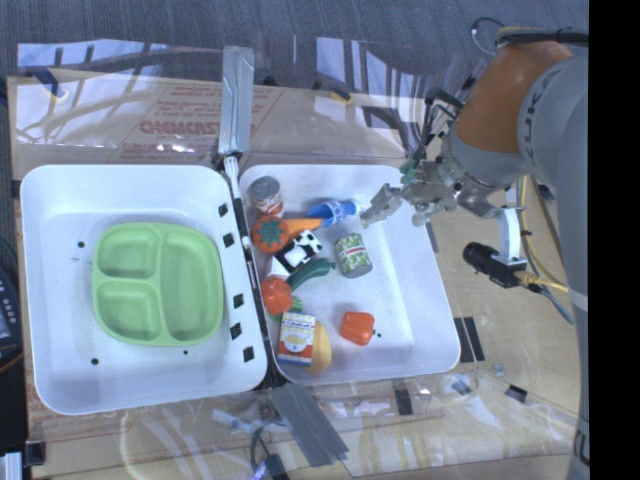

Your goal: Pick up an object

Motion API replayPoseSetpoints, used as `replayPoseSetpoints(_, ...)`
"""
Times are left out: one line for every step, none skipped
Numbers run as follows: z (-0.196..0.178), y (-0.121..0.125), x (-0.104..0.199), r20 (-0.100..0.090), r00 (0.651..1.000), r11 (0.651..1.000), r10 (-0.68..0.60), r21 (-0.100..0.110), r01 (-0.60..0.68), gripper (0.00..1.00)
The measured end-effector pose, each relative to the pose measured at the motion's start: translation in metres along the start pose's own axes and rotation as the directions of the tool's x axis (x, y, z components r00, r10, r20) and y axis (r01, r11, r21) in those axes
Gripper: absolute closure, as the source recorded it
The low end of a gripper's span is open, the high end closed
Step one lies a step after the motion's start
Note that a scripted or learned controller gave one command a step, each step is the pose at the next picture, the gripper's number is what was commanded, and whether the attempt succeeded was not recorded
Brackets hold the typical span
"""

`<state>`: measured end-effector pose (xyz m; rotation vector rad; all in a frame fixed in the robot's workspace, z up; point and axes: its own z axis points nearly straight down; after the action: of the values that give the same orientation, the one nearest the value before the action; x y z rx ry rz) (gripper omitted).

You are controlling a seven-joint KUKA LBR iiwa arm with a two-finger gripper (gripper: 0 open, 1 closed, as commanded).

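Observation:
The right bin (425, 303) holds several small items. Among them are a tin with a red label (265, 196), a blue bottle (332, 210), an orange toy vegetable (274, 233) and a black-and-white piece (298, 253). There are also a green-labelled can (352, 255), a dark green vegetable (311, 273), a red tomato (277, 293), a small orange carton (296, 332) against a yellow piece (321, 348), and a red-orange pepper (357, 327). My gripper (378, 208) hangs over the bin's upper right part, just right of the blue bottle and above the green-labelled can, with nothing visibly held.
The left bin (50, 218) carries a light green divided plate (160, 283). A ridge with black clips (236, 258) separates the two bins. The grey arm with its orange band (500, 98) comes in from the upper right. Cables and a black fitting (490, 260) sit beside the right bin's edge.

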<state>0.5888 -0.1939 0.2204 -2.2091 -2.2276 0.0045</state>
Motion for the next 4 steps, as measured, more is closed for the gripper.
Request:
replayPoseSetpoints(0.11,0.035,0.035,0.005,0.996,0.996,-0.087,-0.015,0.087,0.0)
replayPoseSetpoints(0.129,0.068,0.028,0.0,0.994,0.994,-0.11,0.002,0.11,0.0)
replayPoseSetpoints(0.123,0.065,0.029,-0.005,0.993,0.993,-0.115,0.019,0.115,1.0)
replayPoseSetpoints(0.001,0.07,0.073,0.002,1.0,1.0,0.004,-0.009,-0.004,1.0)
